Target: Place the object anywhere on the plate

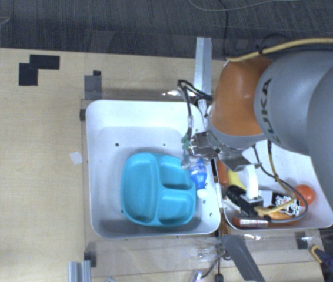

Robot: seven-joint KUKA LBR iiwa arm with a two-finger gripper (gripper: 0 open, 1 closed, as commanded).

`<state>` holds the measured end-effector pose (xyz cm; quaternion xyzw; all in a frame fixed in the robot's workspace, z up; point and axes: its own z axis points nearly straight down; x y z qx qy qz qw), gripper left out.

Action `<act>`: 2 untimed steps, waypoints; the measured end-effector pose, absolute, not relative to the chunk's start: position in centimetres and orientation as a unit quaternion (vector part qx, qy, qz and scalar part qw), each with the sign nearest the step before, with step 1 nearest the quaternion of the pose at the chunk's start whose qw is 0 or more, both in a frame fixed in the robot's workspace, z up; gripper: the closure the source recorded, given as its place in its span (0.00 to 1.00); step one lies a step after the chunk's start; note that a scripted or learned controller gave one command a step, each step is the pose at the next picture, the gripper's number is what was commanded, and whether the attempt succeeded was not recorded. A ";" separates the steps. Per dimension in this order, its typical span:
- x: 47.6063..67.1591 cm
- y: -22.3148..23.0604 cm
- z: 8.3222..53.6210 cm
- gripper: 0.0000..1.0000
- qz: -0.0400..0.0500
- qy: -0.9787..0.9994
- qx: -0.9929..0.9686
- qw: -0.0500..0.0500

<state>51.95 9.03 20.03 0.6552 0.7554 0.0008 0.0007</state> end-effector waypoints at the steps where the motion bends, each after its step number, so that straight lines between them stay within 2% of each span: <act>1: 49.5 18.0 22.1 1.00 0.001 0.784 0.620 0.000; 2: 48.7 14.5 18.2 1.00 0.000 0.814 0.582 0.000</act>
